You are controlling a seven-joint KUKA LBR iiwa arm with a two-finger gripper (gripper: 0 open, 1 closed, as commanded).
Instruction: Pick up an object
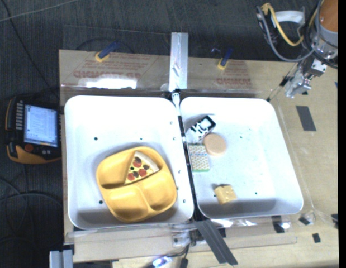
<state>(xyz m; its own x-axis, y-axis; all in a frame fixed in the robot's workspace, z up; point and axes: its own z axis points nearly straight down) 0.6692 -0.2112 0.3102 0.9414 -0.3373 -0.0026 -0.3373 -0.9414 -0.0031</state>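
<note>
Robotics lab: clamped bench (pixel 318 166), cables (pixel 281 32), teach pendant (pixel 36 128).

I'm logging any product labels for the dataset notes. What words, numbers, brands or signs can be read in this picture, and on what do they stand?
Nothing can be read.
Reddish print on the plastic sheet behind the bins: too blurred.
Lit screen of the handheld pendant: too small.
Black and white card in the right bin: pattern, no legible text.
Green-edged packet: too small.
</note>
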